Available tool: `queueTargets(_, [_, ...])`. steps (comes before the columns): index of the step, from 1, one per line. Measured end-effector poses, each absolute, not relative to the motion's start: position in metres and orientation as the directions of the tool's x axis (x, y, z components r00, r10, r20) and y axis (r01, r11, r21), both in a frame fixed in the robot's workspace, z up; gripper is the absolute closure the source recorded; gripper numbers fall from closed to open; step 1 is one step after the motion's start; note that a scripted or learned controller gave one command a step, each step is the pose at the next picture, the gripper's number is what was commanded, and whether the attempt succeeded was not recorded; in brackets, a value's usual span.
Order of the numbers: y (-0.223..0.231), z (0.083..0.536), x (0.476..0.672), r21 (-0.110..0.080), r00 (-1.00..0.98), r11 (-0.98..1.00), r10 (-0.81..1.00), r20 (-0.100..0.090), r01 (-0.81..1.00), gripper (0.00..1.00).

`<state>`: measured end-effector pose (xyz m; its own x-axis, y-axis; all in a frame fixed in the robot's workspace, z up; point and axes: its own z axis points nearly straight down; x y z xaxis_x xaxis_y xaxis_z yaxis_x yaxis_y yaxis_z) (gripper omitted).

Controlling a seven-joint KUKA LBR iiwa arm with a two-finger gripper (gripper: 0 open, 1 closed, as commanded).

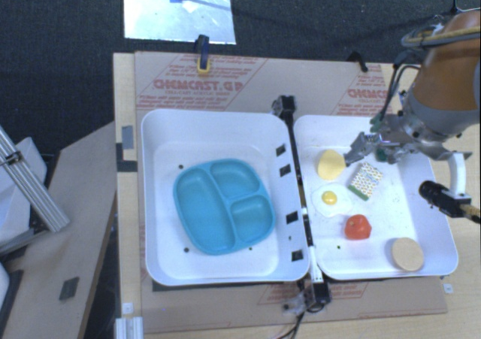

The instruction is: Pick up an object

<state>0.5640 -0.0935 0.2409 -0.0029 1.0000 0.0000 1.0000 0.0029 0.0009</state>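
Observation:
The right bin (432, 236) holds several small objects. A yellow lemon-like piece (330, 164) lies near its back left. Beside it sits a small speckled block with a green edge (366, 180). A toy fried egg (328, 198), a red tomato-like piece (358, 227) and a round tan disc (407, 254) lie nearer the front. My gripper (367, 145) hangs over the back of this bin, just right of the yellow piece and above the speckled block. Nothing shows as held in it.
The left bin (161, 134) carries a blue divided plate (224, 204). A black clip rail (293, 180) runs between the two bins. The grey and orange arm (447, 82) covers the right bin's back right corner, with a black and white fitting (445, 196) at its right wall.

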Motion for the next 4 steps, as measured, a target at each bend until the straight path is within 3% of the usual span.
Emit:
queueTargets(3, [-0.082,0.105,0.558,-0.003,-0.001,0.001,1.000,0.001,1.000,0.00])
queueTargets(4, [-0.083,0.118,0.560,0.002,0.000,0.000,1.000,0.000,1.000,1.00])
